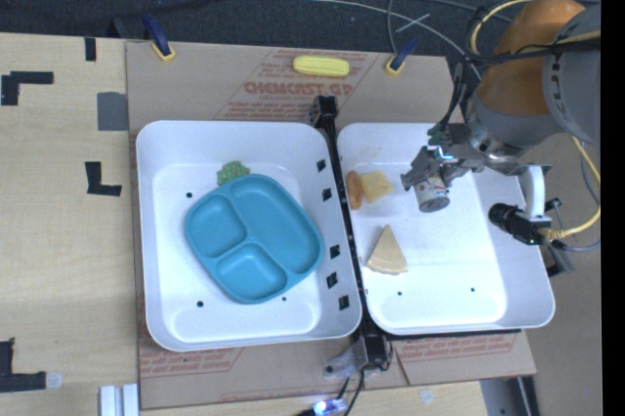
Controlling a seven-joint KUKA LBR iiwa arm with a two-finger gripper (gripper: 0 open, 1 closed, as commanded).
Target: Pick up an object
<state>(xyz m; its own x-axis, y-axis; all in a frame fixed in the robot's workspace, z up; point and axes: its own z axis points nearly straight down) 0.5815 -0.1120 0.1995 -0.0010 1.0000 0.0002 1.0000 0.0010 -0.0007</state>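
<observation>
My gripper (pixel 431 187) hangs over the upper middle of the right bin (pixel 518 307). Just to its left lies a pale orange food piece (pixel 371 186), with a darker orange piece (pixel 354 190) against the bin's left wall. A yellow wedge (pixel 388 251) rests lower down, left of the bin's centre. In the left bin (pixel 161 307) a blue divided plate (pixel 254 236) lies tilted, and a small green leafy piece (pixel 232 173) pokes out at its upper left edge. Nothing shows between the gripper's fingers.
A yellow banana-like toy (pixel 320 65) lies on the cardboard behind the bins. Black clips (pixel 323 109) join the bins along the centre divider. Cables loop above the arm (pixel 532 82) on the right.
</observation>
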